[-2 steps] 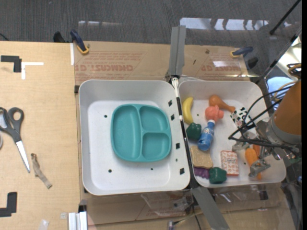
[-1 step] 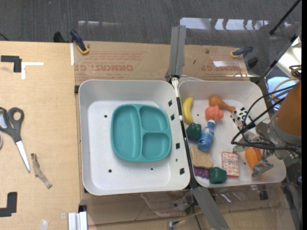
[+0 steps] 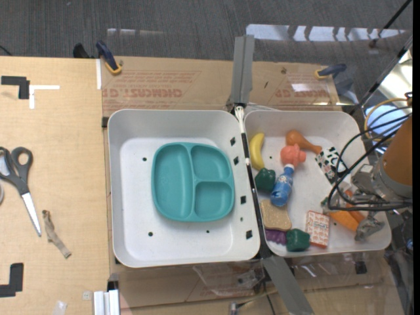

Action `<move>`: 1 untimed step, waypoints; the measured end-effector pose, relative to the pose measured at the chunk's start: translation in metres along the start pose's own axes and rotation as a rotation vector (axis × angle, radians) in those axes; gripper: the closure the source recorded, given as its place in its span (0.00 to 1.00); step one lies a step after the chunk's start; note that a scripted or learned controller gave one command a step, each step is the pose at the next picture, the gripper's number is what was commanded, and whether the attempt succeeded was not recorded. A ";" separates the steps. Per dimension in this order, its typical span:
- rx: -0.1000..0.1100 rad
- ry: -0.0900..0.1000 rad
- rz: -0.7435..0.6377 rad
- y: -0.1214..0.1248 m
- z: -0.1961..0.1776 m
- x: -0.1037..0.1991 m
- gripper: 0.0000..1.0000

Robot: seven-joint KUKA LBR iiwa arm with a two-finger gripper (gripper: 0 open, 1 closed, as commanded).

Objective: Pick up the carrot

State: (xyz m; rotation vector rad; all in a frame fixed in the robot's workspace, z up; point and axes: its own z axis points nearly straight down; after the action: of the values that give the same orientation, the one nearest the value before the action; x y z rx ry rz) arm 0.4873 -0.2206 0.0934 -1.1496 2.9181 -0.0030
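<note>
Orange carrot (image 3: 346, 219) lies slanted, pointing lower-right, under the claw (image 3: 357, 205); grip state unclear.

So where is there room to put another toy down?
The left bin has bare white floor all around the teal plate, widest on its left side. The plate's three sections are bare too. The right bin is crowded: banana, blue bottle, bread, carrot and the gripper fill it.

Mirrored, partly legible "CHEMCAZ" print on cardboard sheet (image 3: 161, 84)
</note>
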 end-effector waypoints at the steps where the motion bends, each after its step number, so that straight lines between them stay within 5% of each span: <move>1: 0.001 -0.006 -0.003 0.000 -0.010 -0.004 1.00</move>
State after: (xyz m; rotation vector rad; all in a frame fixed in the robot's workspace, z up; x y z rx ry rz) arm 0.4903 -0.2174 0.1033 -1.1516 2.9105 -0.0014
